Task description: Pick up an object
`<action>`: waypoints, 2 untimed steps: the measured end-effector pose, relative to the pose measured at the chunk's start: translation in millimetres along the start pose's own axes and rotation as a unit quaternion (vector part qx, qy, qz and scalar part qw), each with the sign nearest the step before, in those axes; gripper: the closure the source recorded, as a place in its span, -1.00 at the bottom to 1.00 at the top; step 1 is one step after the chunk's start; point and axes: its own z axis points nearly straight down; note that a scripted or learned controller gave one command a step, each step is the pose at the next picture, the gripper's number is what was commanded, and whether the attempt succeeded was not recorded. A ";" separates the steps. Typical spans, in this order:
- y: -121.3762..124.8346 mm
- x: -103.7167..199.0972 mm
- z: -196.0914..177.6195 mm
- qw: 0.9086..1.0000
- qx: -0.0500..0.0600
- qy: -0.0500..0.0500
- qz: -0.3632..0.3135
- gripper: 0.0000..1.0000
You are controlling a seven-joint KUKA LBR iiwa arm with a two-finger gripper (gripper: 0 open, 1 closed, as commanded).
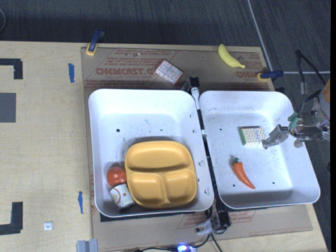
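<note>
In the right bin (299, 193) an orange toy carrot (242, 175) with a green top lies near the middle. A small green-and-white patterned pad (252, 135) rests further back. My gripper (272, 138) reaches in over the right rim and hovers just right of the pad, above the bin floor and well back from the carrot. Nothing is seen held in it. The left bin (105, 109) holds a yellow divided plate (160, 173), with a red-orange ball (115, 175) and a small white can (121, 195) tucked at its left.
Behind the bins on the cardboard lie a yellow banana (230, 56) and a small patterned box (168, 72). Blue clamps (94, 41) (270, 75) grip the board's back edge. Cables run at the front between the bins (212, 224).
</note>
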 end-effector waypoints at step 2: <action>-3.1 39.7 181.9 1.000 -0.001 0.000 0.000 -1.00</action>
